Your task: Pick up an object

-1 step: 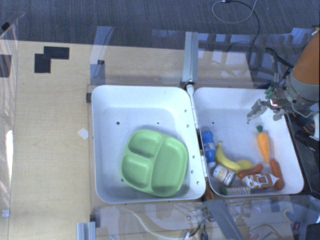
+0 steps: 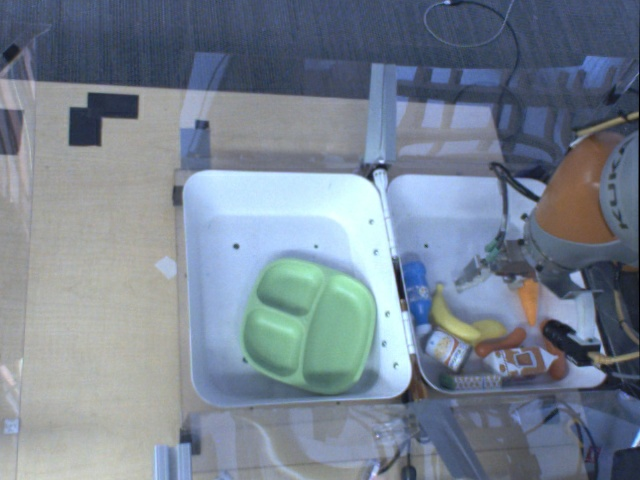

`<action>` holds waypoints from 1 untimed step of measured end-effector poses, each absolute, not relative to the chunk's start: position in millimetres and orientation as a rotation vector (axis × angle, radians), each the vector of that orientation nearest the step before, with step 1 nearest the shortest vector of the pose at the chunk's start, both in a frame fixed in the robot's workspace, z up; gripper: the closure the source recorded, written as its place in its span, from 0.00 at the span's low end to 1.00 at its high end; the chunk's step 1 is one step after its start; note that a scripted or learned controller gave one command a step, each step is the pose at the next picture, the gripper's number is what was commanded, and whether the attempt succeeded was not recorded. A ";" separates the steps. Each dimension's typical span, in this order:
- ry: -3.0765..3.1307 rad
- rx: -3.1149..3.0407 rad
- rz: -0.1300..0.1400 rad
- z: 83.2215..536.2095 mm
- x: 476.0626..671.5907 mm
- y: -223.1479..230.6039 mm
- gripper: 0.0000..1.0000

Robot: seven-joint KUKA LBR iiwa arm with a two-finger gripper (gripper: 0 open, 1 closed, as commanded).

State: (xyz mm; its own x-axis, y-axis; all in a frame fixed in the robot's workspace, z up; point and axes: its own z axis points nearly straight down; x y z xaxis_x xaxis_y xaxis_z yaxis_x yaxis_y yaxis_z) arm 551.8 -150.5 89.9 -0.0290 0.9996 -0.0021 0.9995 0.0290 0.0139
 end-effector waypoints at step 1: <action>2.245 2.176 0.023 102.1 554.8 -148.8 1.00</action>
